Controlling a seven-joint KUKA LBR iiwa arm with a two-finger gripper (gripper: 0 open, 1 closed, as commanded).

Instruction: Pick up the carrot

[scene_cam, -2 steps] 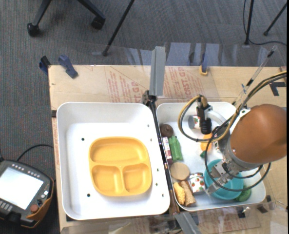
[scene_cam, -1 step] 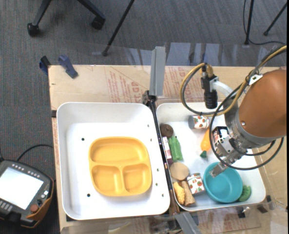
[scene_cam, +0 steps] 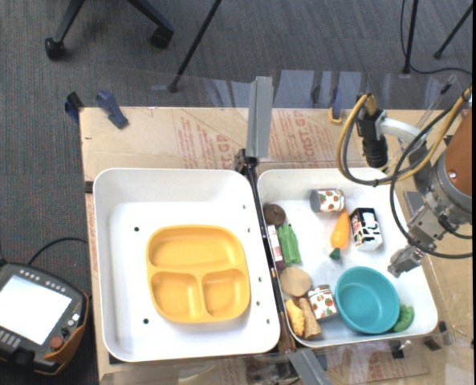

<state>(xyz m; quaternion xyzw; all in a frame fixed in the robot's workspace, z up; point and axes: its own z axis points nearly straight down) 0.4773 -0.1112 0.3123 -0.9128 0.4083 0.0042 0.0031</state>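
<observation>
Bench w/ 2 bins (scene_cam: 109,215): 1 carrot (scene_cam: 340,230) (rt bin), end effector (scene_cam: 404,261) state unclear.

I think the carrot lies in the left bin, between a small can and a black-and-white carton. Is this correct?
Not quite. The camera view shows the carrot in the right bin, not the left one. It does lie between the small can and the black-and-white carton.

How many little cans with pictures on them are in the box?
2. One can lies at the right bin's back, above the carrot; the other can is beside the teal bowl.
</observation>
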